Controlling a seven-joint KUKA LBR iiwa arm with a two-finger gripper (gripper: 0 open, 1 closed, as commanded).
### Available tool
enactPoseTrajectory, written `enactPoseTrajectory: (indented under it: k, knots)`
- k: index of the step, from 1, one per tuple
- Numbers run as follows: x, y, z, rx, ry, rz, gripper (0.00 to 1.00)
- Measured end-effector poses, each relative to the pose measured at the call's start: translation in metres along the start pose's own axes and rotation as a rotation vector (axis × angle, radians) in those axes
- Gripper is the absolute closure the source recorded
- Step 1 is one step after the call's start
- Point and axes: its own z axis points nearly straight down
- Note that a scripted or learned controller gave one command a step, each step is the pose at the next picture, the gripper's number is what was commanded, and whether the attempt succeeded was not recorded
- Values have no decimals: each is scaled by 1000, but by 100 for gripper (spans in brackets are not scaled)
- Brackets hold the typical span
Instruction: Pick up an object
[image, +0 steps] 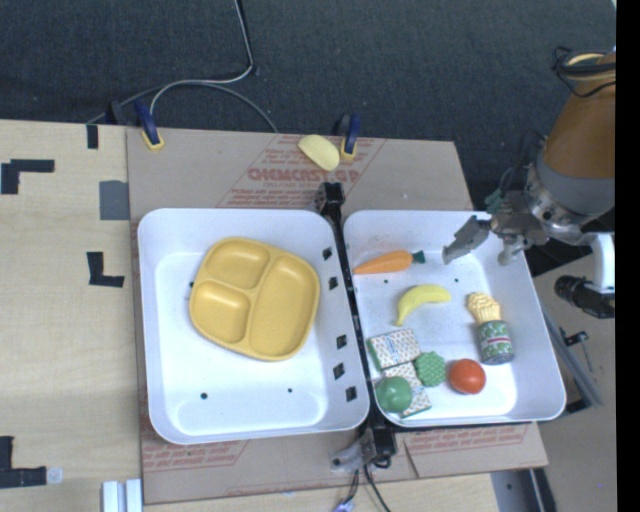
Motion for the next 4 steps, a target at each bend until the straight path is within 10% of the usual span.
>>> enactPoseTrajectory:
  k: [1,2,4]
  knots:
    - [59,72,101,4,2,-1,0]
    - [41,96,164,-17,-4,-2,0]
    - [45,96,164,-19,-5,-2,0]
